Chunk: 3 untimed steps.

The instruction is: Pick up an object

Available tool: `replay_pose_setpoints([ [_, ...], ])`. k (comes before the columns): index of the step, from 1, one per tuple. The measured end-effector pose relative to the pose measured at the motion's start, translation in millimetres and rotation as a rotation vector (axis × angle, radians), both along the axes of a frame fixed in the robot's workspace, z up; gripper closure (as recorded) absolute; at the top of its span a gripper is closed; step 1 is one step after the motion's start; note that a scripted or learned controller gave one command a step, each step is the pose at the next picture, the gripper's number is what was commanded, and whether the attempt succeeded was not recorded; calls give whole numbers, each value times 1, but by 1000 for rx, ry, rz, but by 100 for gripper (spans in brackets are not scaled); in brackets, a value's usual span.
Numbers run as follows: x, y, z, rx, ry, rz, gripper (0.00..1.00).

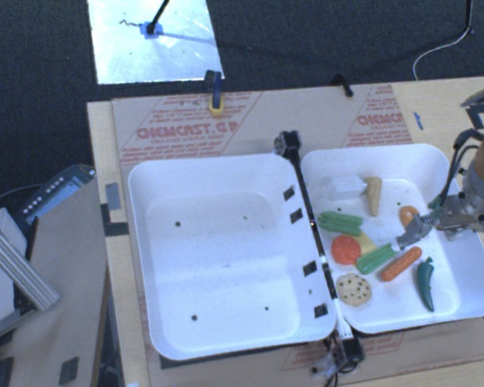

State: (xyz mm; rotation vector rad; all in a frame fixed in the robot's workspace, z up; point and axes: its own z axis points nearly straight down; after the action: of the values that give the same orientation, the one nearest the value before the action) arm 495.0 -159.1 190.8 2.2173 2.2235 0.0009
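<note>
The orange plastic carrot [401, 263] lay in the right white bin [472, 293], beside a green plastic pickle [375, 258]. My gripper [411, 232] hovered just above them; whether it was open, I couldn't tell.

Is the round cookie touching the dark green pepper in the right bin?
Apart. The camera view shows bare white bin floor between the cookie and the pepper.

A robotics lab or test cell, most likely: a pale wooden bench [438, 99] bears two shallow white plastic bins [223, 259] clipped together on printed cardboard sheeting [188, 127], with dark carpet [23, 74] beyond, loose black cables [445, 42] at far right, and aluminium framing [9, 264] at left.
</note>
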Motion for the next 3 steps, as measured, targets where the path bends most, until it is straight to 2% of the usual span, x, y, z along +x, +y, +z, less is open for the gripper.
replay_pose_setpoints([
  [1,-10,27,-112,5,7,-1,0],
  [2,-7,25,-96,0,-3,-1,100],
  [3,47,94,-1,0,-10,10,100],
])
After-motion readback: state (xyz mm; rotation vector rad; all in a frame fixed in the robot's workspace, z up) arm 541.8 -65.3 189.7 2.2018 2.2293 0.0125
